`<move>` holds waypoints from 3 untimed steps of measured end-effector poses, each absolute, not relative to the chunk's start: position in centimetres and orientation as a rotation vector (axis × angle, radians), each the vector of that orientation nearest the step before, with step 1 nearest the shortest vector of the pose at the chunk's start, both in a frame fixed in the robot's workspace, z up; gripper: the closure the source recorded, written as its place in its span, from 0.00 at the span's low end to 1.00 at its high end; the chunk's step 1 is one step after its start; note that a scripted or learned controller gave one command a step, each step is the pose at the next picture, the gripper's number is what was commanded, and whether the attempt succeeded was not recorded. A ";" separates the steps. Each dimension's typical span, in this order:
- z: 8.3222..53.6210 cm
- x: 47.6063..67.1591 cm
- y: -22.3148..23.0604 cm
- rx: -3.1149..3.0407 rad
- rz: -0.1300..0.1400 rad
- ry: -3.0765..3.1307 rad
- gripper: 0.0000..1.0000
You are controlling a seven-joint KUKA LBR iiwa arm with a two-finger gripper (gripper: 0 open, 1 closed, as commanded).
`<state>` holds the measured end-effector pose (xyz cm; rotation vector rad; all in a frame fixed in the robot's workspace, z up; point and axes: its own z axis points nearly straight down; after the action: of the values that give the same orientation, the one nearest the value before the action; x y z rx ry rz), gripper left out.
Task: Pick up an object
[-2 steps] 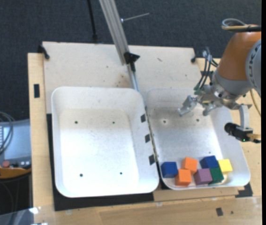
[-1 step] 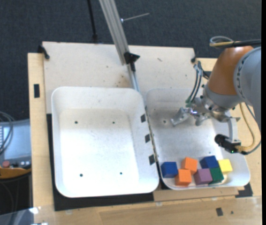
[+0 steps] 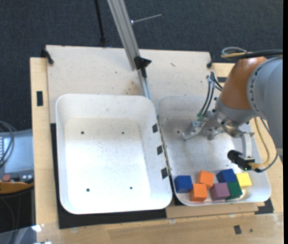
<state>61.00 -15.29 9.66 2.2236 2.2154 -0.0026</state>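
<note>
Coloured blocks (image 3: 215,185) in right bin (image 3: 184,111), arm (image 3: 245,90) bent low above

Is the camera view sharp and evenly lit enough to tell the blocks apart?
Camera view: soft and slightly blurred overall, but lighting is even with no glare on the bins; the blocks stay distinct by colour; the gripper is blurry, its fingers unclear.

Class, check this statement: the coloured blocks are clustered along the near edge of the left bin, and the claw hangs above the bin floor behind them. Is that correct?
One detail is wrong. The coloured blocks lie in the right bin, not the left bin. They are clustered along its near edge, and the claw hangs above the bin floor behind them. The camera view shows this.
</note>
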 end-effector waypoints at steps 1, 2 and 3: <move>10.9 61.1 -15.4 2.228 0.005 2.206 1.00; 15.4 61.5 -15.2 2.218 0.006 2.217 1.00; 19.9 61.2 -15.2 2.213 0.006 2.222 1.00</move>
<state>61.24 -15.16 19.87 2.2127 2.2217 0.0062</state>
